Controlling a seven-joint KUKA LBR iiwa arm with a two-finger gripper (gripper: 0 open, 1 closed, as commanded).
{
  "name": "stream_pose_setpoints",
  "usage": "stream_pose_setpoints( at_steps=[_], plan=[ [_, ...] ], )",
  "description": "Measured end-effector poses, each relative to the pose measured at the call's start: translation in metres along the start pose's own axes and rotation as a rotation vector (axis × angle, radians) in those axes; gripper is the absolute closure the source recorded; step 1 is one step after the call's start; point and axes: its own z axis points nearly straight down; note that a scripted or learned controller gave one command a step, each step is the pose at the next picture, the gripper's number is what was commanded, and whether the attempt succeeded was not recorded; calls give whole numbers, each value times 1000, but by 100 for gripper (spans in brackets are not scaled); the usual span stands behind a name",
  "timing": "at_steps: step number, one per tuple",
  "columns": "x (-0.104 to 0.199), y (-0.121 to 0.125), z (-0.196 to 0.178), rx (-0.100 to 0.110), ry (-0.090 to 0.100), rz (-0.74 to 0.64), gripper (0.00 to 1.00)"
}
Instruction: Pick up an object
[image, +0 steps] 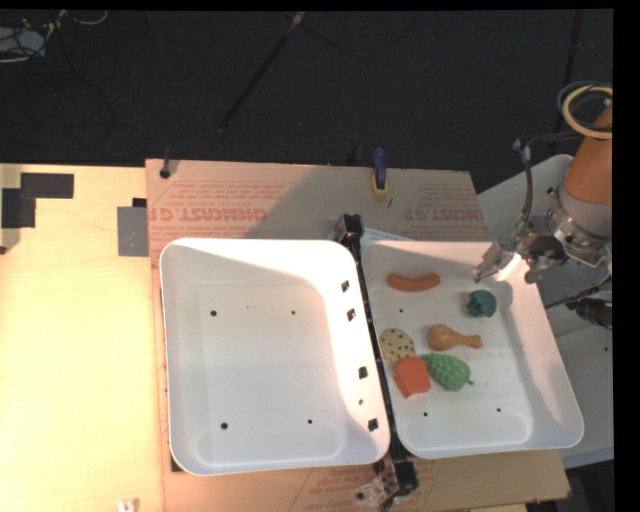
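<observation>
In the camera view, the bench fills the lower two thirds of the frame. Its left part is pale wood (70, 340), with dark rectangular marks in the upper left. Brown cardboard (300, 205) printed with reversed lettering lies under two white bins. Behind the bench, across the top of the frame, the room is dark, with thin cables trailing over the floor.

The left bin (190, 300) sits at centre frame and the right bin (545, 400) beside it at right; black clips run along the seam between them. A small blue clamp (379, 170) stands at the cardboard's upper edge.

The right bin holds the objects: an orange sausage (413, 282) near its top, a dark teal lump (482, 303) to the right, a tan drumstick (455, 338) at centre, a speckled cookie (397, 345) at left, a red block (412, 376) touching a green bumpy fruit (449, 371) lower down.

The arm (590, 170) enters at the upper right. The gripper (505, 262) hangs over the right bin's upper right rim, near the teal lump. Its opening cannot be told, and nothing is seen in it.
</observation>
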Motion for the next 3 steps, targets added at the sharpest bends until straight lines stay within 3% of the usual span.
stream_pose_setpoints(
  at_steps=[1, 2, 3],
  plan=[
    [53, 19, -35, -5, 1, -4, 0],
    [51, 18, -43, 0, -1, -6, 100],
    [102, 1, -182, -12, -1, -5, 100]
  ],
)
